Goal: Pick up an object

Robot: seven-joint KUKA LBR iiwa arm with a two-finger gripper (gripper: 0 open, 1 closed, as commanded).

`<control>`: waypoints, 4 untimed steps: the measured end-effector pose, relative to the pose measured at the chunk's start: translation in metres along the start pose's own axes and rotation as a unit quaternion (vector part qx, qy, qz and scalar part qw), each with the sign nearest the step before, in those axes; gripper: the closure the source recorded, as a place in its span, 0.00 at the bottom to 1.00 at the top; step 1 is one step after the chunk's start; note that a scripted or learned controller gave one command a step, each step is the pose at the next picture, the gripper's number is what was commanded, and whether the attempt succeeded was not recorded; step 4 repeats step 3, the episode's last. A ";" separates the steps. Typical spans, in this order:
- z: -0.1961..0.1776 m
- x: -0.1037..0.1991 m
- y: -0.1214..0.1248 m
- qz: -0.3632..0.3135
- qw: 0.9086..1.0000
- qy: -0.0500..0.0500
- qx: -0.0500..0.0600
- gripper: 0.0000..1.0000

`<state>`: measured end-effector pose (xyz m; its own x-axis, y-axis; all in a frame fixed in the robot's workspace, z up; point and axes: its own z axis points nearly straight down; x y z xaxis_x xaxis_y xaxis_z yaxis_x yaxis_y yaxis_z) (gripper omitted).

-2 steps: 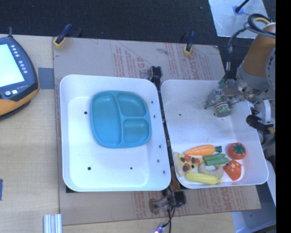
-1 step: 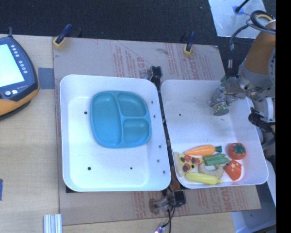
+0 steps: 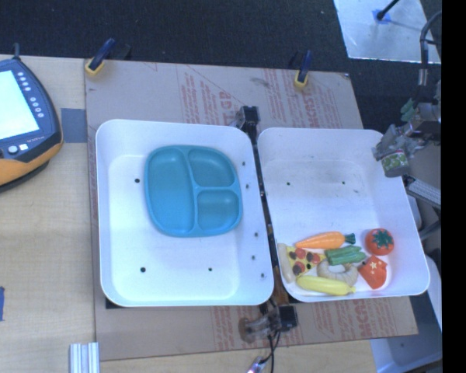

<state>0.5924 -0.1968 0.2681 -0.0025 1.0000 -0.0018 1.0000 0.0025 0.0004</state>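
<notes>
Heaped together in the near right corner of the right bin (image 3: 338,150): toy food (image 3: 334,263), pieces touching or overlapping. Among them an orange carrot (image 3: 322,240) lying crosswise at the far side, a green piece (image 3: 346,255) just below it, a round red tomato (image 3: 380,241) at the right end, another red piece (image 3: 373,271) right beside that, a yellow banana (image 3: 322,285) along the near wall, and a pizza slice (image 3: 290,261) at the left. All small, smooth and plastic-looking; probably light and apt to slip or roll.

Judged as the approach step, with nothing lifted yet. Seen at the far right rim of that bin: the tool (image 3: 394,152), well apart from the heap and with nothing visibly in it. Released or clenched: cannot tell, too small and blurred.

Next, presumably: travel toward the near corner, then descend on one piece. Best chosen from the edge of the heap, such as the tomato or the carrot, to avoid nudging neighbours or striking the bin wall.

Further out: the left bin (image 3: 120,286) holding only a blue divided plate (image 3: 194,190), and a screen pendant (image 3: 15,123) at the left of the worktop (image 3: 39,247).
</notes>
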 end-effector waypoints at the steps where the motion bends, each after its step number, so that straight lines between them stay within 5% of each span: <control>1: 0.045 0.050 -0.073 -0.001 1.000 0.001 0.003 1.00; 2: 0.019 0.094 -0.116 -0.002 1.000 0.001 0.002 1.00; 3: 0.016 0.134 -0.116 -0.002 1.000 0.001 0.003 1.00; 4: 0.016 0.134 -0.116 -0.002 1.000 0.001 0.003 1.00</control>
